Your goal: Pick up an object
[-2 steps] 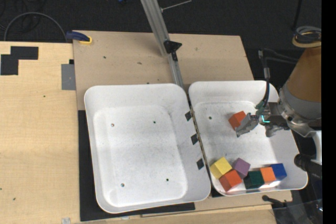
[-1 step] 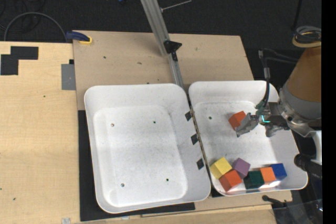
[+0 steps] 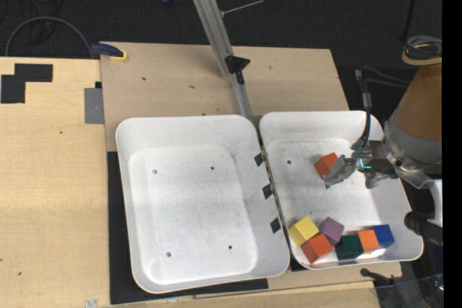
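Observation:
My gripper [image 3: 334,175] reaches in from the right over the middle of the right bin [image 3: 303,128]. An orange-red block [image 3: 325,164] lies right against the gripper's tip, on its upper left side; whether it is held or only touched is unclear. Along the bin's front edge sits a cluster of blocks: a yellow one [image 3: 304,229], a purple one [image 3: 332,229], a red one [image 3: 317,247], a green one [image 3: 349,247], an orange one [image 3: 369,239] and a blue one [image 3: 384,234].
The left bin [image 3: 144,137] stands beside the right one, with black clips [image 3: 266,190] on the shared rim. A slanted aluminium bar [image 3: 213,22] rises behind the bins. The wooden bench [image 3: 173,83] extends to the back and left.

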{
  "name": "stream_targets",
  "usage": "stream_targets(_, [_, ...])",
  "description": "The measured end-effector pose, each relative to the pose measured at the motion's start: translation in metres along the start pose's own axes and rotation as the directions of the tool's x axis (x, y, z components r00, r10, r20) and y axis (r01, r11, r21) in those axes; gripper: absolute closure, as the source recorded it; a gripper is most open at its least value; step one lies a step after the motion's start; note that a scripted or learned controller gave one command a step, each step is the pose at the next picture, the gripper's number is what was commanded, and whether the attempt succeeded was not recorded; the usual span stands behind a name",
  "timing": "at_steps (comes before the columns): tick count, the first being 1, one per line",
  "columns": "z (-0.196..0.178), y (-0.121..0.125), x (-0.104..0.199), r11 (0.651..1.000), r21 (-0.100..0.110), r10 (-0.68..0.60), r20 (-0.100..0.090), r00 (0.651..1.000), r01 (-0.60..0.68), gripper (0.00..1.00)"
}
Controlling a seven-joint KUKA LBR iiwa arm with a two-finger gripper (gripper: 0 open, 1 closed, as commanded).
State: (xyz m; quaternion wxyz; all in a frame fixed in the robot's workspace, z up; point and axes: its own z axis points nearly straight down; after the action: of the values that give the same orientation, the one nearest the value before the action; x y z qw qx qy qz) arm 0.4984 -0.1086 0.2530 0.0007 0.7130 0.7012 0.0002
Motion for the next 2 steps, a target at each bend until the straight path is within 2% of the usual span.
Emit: stream_targets(2, [0.0000,0.0000,-0.0001,1.000,0.000,0.001,0.000,1.000,-0.001,0.00])
